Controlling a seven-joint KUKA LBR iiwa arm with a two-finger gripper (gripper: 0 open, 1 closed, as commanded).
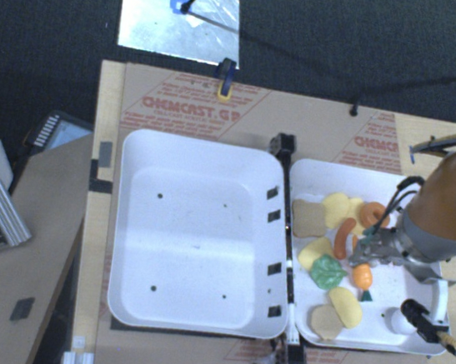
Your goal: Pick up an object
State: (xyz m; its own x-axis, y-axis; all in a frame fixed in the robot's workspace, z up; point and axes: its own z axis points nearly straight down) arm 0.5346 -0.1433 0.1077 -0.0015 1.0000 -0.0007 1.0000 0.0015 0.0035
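The gripper (363, 248) is seen low over the right bin (374, 340), among a heap of toy food. Whether the jaws are apart or together cannot be told, as they are hidden in the clutter. Just beside the gripper a red sausage (342, 236), an orange ring (371, 213) and a small orange piece (362, 276) are found. A green leafy piece (327, 272), yellow pieces (345, 305) and a tan bread slice (308, 217) are spread nearby. The left bin (195, 240) is set alongside on the bench (181, 99).

Dark carpet floor (50, 9) — shiny metal sheet (182, 9) lying on it.
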